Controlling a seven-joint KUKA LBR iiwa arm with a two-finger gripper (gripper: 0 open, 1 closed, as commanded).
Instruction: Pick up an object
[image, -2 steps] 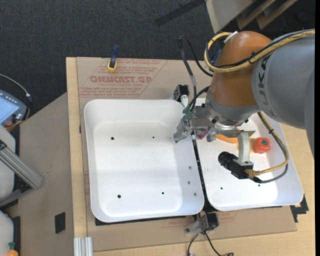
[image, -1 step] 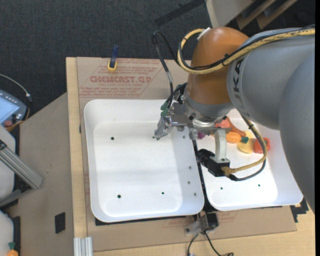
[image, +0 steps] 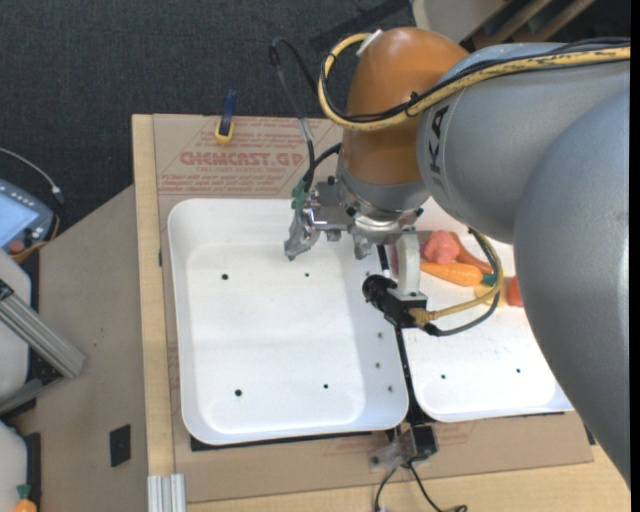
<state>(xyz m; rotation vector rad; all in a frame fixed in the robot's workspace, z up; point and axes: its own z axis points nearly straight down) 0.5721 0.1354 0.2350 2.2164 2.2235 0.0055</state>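
Over the left shallow white plastic bin, you are seeing the grey arm's jaws hanging near its far rim, jaw state not discernible, orange carrot-shaped toy and pink lump lying in the right white bin, partly hidden behind the wrist.

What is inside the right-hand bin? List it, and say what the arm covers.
In the right bin, a carrot lies against a pink piece, with a red scrap at the arm's edge. The arm covers the bin's far and right parts, so anything there is hidden.
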